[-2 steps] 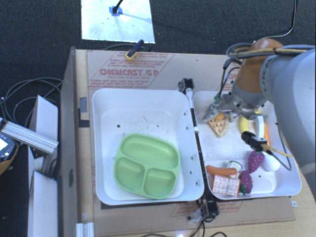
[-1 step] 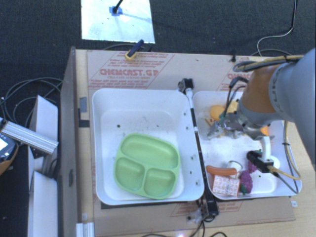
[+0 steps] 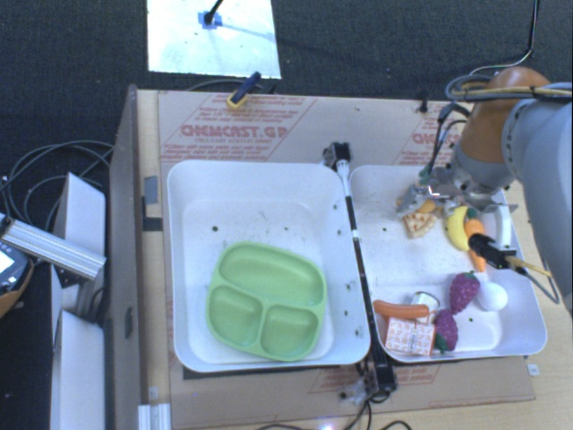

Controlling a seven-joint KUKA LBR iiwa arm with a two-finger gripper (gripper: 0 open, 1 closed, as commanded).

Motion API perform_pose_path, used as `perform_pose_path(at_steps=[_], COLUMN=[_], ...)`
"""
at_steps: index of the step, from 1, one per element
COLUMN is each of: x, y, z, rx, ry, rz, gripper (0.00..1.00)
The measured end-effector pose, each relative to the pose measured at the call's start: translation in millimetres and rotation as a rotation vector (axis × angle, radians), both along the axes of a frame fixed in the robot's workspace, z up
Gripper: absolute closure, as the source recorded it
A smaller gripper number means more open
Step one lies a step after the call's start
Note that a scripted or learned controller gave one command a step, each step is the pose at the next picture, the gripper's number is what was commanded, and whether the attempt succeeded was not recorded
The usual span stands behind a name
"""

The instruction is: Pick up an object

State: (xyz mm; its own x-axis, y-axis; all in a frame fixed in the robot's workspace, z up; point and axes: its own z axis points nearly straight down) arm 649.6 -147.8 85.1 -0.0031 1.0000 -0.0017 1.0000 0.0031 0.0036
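Your gripper [image 3: 428, 193] sits low in the right bin [image 3: 394, 249], at the waffle [image 3: 418, 221]; its grip you cannot tell. Banana [image 3: 457, 227] and carrot [image 3: 477, 245] lie just beside. Green tray [image 3: 266, 299] rests in the left bin [image 3: 192, 240].

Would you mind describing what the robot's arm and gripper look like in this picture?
The arm is a thick, rounded grey tube with an orange band above the wrist. Thin cables loop around the wrist, and a dark one runs up behind it. The gripper is a small grey metal piece at the arm's tip.
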Motion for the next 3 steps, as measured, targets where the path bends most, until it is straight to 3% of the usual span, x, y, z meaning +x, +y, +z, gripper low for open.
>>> perform_pose_path(at_steps=[1,2,3], x=[-2.2,-62.0,18.1], y=[44.9,31.8,25.9], z=[-0.4,-0.8,-1.0], rx=[0.002,0.001,0.003], ry=[0.001,0.002,0.009], rz=[0.002,-0.002,-0.003], gripper=[0.0,0.0,0.0])
